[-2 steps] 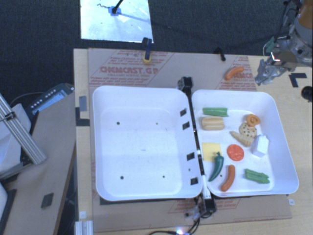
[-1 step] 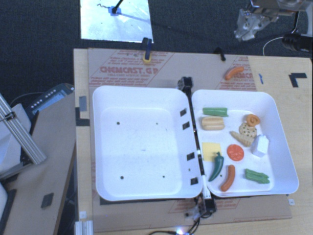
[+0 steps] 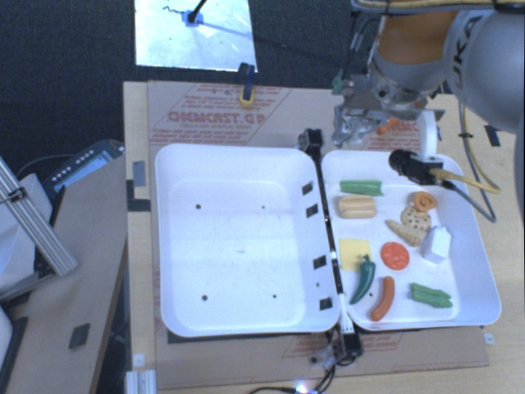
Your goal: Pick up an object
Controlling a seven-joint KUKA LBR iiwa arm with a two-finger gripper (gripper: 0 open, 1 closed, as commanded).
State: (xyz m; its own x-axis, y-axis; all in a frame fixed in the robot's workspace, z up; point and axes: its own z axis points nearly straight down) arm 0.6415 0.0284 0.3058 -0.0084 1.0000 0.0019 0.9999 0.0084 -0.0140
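Presently, camera view, findings as follows.

Arm: the grey arm with its orange band reaches in from the right and hangs above the far edge of the right bin.

Gripper: the gripper sits over the bin's far left corner, near the divider between the bins; nothing is seen between its fingers, and whether they are spread or pressed together cannot be told from this angle.

Task objects: all lie in the right bin. A green bean pod lies nearest the gripper, with a bread roll just beside it toward the camera. Further on lie a yellow slice, a green chilli, a sausage, a tomato slice, a cracker, a white block and a second green pod.

Left bin: the left bin holds no objects.

Step in hand (judgement): approach before descent; no pick yet made.

Recommended method (judgement): choose a piece with free space around it. The bread roll offers bulk to close upon but touches or nearly touches the pod, so centre squarely on it, fingers across its short side, and descend straight. Flat slices are poor choices.

Risk (judgement): clipping the bin wall or divider.
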